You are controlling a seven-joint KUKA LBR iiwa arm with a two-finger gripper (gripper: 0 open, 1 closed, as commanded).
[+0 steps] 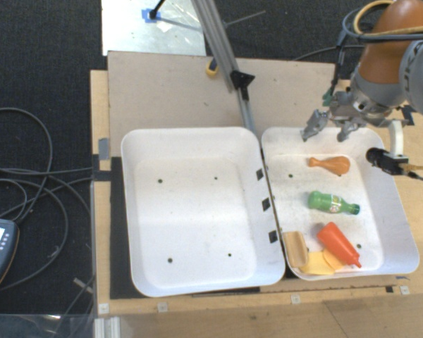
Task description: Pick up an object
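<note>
My gripper [329, 127] hangs open over the far edge of the right bin [388, 210], its two fingers spread with nothing between them. Just below it lies an orange chicken drumstick toy [331, 164]. Further toward the front rests a green bottle [331, 203] on its side. Near the bin's front edge lie a red-orange cone-shaped piece [338, 243], a yellow slice [320, 262] and a tan block [295, 247].
The left bin [144, 189] sits beside the right one, joined by black clips along the shared edge. A grey pole [222, 44] slants across the back of the bench. Cables lie on the dark floor at left.
</note>
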